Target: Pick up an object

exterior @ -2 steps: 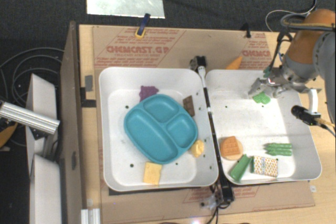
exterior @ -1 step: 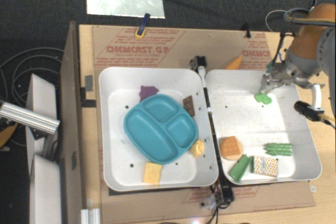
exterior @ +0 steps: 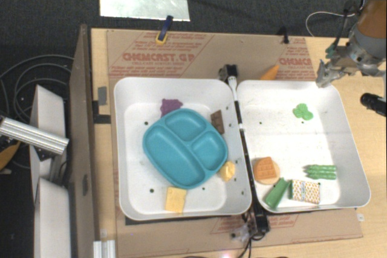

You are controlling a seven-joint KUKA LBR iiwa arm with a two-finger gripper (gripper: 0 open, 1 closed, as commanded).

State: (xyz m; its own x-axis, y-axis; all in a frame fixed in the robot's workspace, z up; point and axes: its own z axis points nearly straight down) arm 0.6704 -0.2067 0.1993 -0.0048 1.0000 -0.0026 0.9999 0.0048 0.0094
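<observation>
- Your gripper [exterior: 325, 77] hung above the right bin's [exterior: 347, 124] far rim, carrying nothing; its opening couldn't be judged.
- Likely poised toward the green blob [exterior: 302, 111].

We see the arm [exterior: 369, 27] entering from the upper right, its grey wrist angled downward and to the left. The pincer [exterior: 325, 77] points down at the arm's lower left end. We cannot resolve its finger spacing.
</observation>
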